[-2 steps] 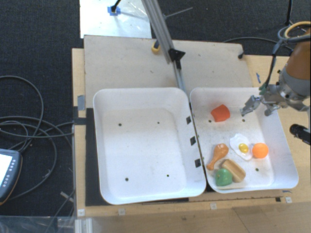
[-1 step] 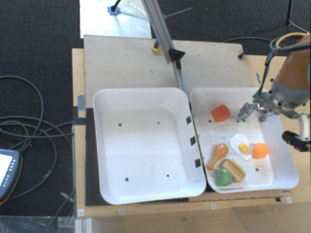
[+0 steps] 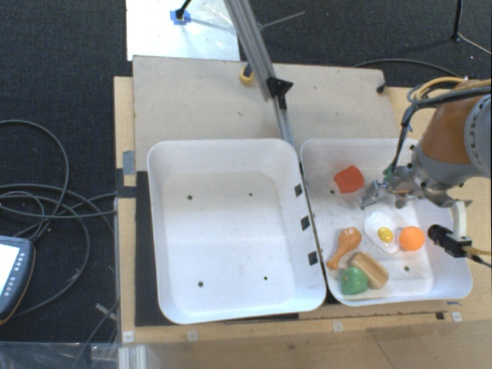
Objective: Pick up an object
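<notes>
Reaching in from the right, the end effector (image 3: pixel 382 193) hangs over the back half of the right bin (image 3: pixel 453 287), its metal tip pointing left; whether it is spread or closed cannot be told from this angle, and nothing is seen caught in it. Nearest to it is a red block (image 3: pixel 349 179), just to its left and slightly farther back, apart from the tip. Just in front of the end effector lies a white fried-egg toy (image 3: pixel 382 232) with a yellow yolk, and touching that on its right is an orange ball (image 3: pixel 412 239). Farther forward and to the left lie a tan drumstick (image 3: pixel 344 247), a brown bread-like piece (image 3: pixel 370 270) and a green round object (image 3: pixel 354 281), the last two pressed together near the bin's front wall.

The left bin (image 3: pixel 165 160) sits beside the right one, their rims meeting along a line marked with small black clips. A grey metal pole (image 3: pixel 254 41) slants down from the top of the view toward the gap between the bins. Both bins rest on a pale worktop (image 3: pixel 200 91), with dark carpet and loose cables (image 3: pixel 46 198) to the left.

The arm (image 3: pixel 453 133) is grey with an orange band, bent downward at the wrist above the bin's right side.
</notes>
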You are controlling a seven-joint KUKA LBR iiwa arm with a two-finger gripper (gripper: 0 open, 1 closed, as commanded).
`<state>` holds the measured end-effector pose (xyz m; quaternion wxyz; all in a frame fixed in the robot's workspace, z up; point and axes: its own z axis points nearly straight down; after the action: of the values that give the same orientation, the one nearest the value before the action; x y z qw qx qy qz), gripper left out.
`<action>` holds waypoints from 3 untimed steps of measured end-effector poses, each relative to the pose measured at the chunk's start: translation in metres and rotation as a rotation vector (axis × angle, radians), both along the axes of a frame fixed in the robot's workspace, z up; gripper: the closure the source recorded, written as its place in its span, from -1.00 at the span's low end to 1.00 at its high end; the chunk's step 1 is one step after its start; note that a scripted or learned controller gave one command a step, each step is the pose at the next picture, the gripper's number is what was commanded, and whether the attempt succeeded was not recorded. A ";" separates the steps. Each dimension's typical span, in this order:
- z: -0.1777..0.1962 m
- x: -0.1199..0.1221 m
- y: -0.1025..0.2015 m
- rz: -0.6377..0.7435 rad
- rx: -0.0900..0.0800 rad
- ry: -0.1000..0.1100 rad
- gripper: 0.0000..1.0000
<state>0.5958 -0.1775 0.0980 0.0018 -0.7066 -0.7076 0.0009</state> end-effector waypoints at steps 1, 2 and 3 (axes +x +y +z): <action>0.015 0.002 -0.001 0.000 -0.002 -0.008 1.00; 0.078 0.001 -0.008 -0.001 -0.004 -0.012 1.00; 0.113 0.002 -0.008 0.002 -0.003 -0.010 1.00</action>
<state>0.5983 -0.1858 0.2114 -0.0028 -0.7059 -0.7083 -0.0014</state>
